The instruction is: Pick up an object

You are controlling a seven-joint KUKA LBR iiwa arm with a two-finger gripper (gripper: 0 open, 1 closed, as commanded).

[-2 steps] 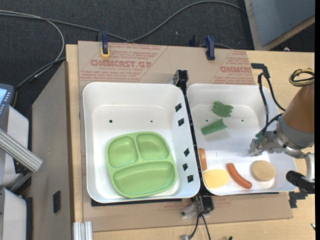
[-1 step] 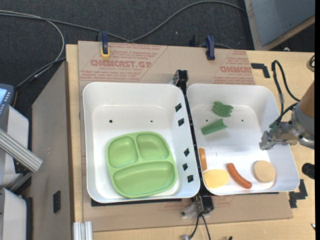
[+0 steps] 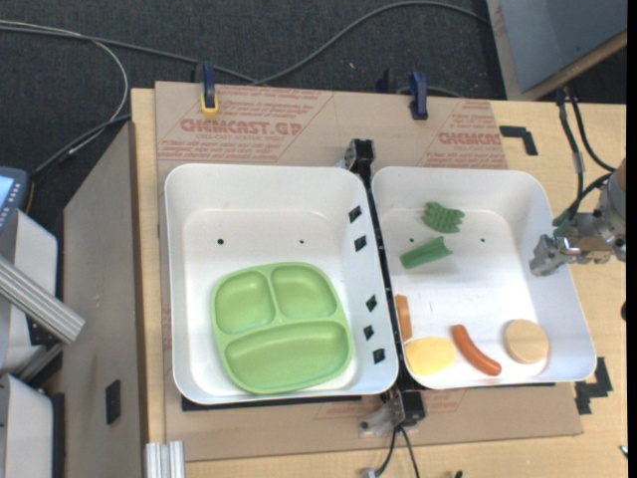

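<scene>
The right white bin (image 3: 518,192) holds several toy foods. A dark green leafy piece (image 3: 443,217) lies near the back, with a green pod-like piece (image 3: 426,254) just in front of it. Along the front lie a thin orange stick (image 3: 403,318), a yellow lump (image 3: 430,355), a red-orange sausage (image 3: 476,350) and a tan round piece (image 3: 526,342). My gripper (image 3: 549,255) hangs over the right rim of this bin, apart from all the foods, with nothing seen in it.
The left white bin (image 3: 199,207) bears a light green divided plate (image 3: 283,325). A black divider with clips (image 3: 366,257) runs between the bins. Blue and yellow clamps (image 3: 209,88) hold the cardboard base at the back. Cables trail at the right edge.
</scene>
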